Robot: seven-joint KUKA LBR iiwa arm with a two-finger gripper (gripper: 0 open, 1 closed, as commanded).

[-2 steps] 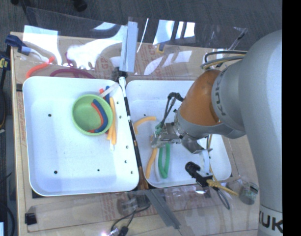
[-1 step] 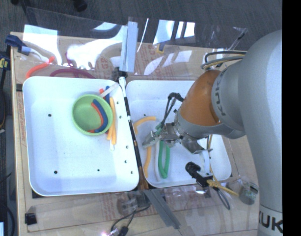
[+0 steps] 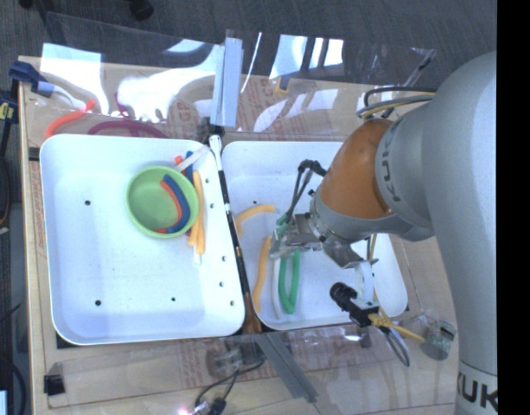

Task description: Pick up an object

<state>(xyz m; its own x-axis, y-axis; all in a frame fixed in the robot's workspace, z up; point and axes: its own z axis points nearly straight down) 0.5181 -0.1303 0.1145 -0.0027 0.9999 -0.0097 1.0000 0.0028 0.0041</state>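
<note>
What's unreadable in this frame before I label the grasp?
- Gripper: finger state too small and cluttered to judge against the green loop.
- Right bin: right side hidden under the arm's wrist.
- Items inside the green bowl: overlapping, shapes unclear.
- Yellow strip: whether it touches the bin wall, unclear.

Single fixed camera, mounted above the bench, looking down at a slant. Both white bins are in frame: left bin fully visible, right bin partly covered by the arm, which enters from the frame's right and bulks large, being nearer the lens. Far edge of the bench lies toward frame top, with dark carpet floor beyond. Middle distance; the bench spans most of the frame width.
</note>
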